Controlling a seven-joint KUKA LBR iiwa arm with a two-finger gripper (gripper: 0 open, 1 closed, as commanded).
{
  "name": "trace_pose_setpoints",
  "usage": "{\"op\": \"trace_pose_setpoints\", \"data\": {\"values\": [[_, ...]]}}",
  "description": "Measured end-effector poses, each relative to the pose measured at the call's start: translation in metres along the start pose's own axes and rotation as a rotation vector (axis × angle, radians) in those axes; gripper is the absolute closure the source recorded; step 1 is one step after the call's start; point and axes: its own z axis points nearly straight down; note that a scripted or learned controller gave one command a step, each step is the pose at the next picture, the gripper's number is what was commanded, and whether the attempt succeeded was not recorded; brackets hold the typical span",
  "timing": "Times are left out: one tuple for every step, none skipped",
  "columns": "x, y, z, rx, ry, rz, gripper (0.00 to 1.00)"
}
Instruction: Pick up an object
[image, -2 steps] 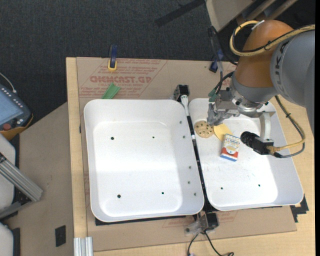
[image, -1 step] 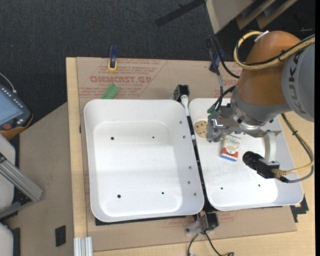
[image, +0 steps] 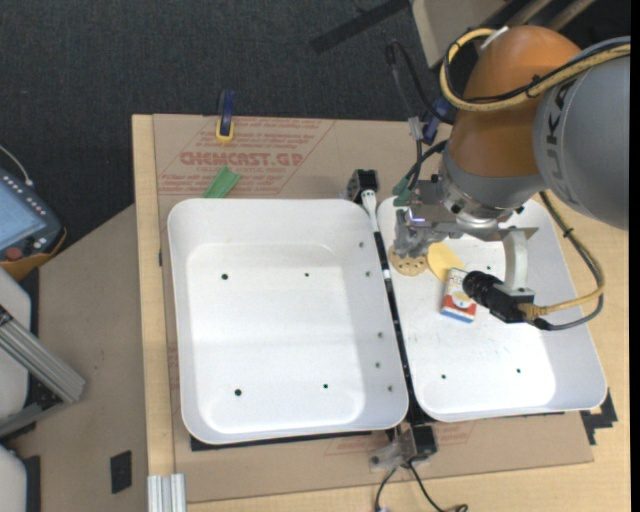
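Note:
My gripper (image: 409, 240) hangs low over the far left corner of the right bin (image: 500, 385), under the orange wrist band. Just below it lies a tan round disc with small holes (image: 405, 264), partly covered by the gripper. A yellow piece (image: 443, 260) rests right beside the disc. A small red, white and blue box (image: 458, 300) lies a little nearer the front, to the right of the gripper. I see nothing lifted off the bin floor.
The left bin (image: 200, 300) adjoins the right one along a dark seam (image: 392, 320). A green strip (image: 221, 182) and a blue clamp (image: 227, 118) sit on the cardboard behind it. A black-and-white fitting (image: 362, 186) stands at the far end of the seam.

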Motion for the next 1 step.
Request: {"op": "trace_pose_setpoints", "data": {"values": [[-0.0095,-0.0583,-0.0248,0.008,0.001,0.006,1.0]]}}
